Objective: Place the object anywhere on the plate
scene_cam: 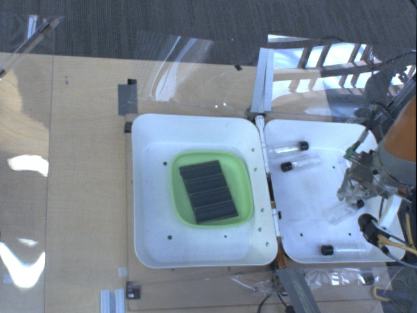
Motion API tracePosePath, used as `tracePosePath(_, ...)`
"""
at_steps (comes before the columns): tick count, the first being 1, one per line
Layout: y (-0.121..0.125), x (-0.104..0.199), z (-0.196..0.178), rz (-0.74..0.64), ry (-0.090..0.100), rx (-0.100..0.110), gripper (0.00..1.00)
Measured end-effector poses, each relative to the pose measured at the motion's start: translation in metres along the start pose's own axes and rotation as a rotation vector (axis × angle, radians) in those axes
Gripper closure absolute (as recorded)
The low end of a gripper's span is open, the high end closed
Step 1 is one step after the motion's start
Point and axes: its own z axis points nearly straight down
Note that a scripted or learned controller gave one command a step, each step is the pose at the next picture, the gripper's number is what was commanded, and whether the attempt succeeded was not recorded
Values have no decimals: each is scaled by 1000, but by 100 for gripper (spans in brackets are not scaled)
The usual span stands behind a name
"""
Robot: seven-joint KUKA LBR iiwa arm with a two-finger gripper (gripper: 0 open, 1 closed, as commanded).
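Landmark: the green plate (244, 194), a square dish with rounded corners, sits in the middle of the left white bin (150, 175).
Object: a dark grey ribbed block (208, 191) lies flat on the green plate, turned a little off square, its whole outline inside the plate's rim.
My gripper: my gripper (355, 191) hangs over the right white bin (306, 227), well to the right of the green plate and apart from the block.
My grip: I cannot tell from this slanted view how my gripper is set; nothing shows plainly in it.
My arm: grey with an orange band (399, 139), reaching in from the right, far from the green plate.
Other things: clear tubes with black caps lie in the right bin, right of the green plate: one (290, 148) near the bin's far edge, one (298, 164) just below it, one (339, 248) near the front edge.
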Motion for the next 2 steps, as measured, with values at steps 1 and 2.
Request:
tracePosePath(1, -16, 30, -2, -137, 0, 1, 100)
tracePosePath(2, -16, 30, -2, -136, 0, 0, 0)
